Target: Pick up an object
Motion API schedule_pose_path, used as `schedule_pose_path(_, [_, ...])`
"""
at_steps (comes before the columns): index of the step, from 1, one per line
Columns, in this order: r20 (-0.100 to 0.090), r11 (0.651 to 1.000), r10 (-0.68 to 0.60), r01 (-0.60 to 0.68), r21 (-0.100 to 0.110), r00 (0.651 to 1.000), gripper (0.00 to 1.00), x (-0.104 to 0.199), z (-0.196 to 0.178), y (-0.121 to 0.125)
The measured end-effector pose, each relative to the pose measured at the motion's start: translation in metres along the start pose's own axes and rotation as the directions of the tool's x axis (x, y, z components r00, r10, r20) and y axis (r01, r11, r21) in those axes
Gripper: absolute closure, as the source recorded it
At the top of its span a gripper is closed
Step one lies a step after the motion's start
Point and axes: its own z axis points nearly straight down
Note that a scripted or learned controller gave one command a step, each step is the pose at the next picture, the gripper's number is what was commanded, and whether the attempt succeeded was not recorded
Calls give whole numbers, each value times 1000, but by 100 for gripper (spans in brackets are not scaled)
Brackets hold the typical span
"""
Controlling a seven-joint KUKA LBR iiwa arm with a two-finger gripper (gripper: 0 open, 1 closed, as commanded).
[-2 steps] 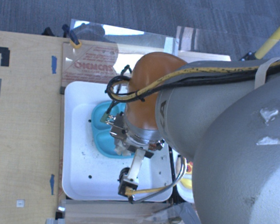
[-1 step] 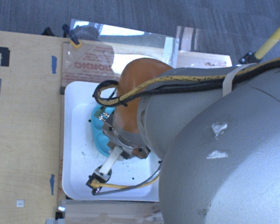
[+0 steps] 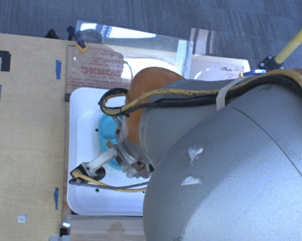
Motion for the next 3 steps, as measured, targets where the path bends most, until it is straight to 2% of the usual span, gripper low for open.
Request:
schedule_pose_path(1, [-2, 1000, 0, 0, 1, 1000, 100, 1, -10, 0])
schedule_pose_path(2, [-2, 941, 337, -337, 0, 941, 100, 0, 8, 0])
schedule_pose_path(3, [-5, 941, 338, -338, 1, 941, 100, 2, -2, 0])
